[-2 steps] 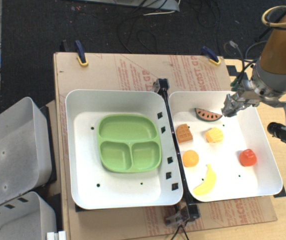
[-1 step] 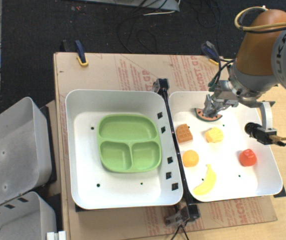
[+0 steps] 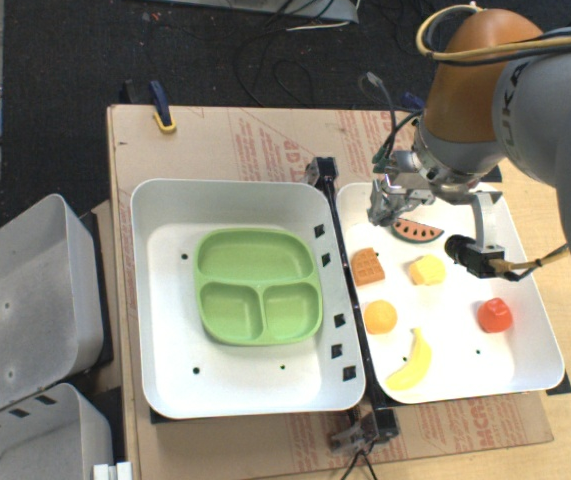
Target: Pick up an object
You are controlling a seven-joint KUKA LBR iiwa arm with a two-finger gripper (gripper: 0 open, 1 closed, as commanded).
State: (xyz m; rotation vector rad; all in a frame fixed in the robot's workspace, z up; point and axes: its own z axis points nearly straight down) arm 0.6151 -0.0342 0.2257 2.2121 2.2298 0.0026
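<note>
The grey arm reached in from the right, its orange band above the far edge of the right bin. The gripper hung low over that bin's far left corner, close to the wall it shares with the left bin. From this angle I could not tell how far the claw was open, and nothing could be seen held in it.

The watermelon slice lay on the bin floor just beside the gripper, on the side toward the bin's middle, rind toward the near edge. Whether the two touched could not be told.

The other pieces lay in the same bin:
- A brown waffle square lay against the left wall, nearer than the watermelon.
- A yellow block sat near the middle of the bin.
- An orange ball lay near the left wall, on the near side of the waffle.
- A banana lay slantwise toward the near left corner.
- A red piece sat alone toward the right edge, well apart from the rest.

The left bin held one thing — a green divided plate, lying flat at its centre with three compartments. Both bins rested side by side on the bench, and a blue and yellow clamp gripped the bench's far left corner.
</note>
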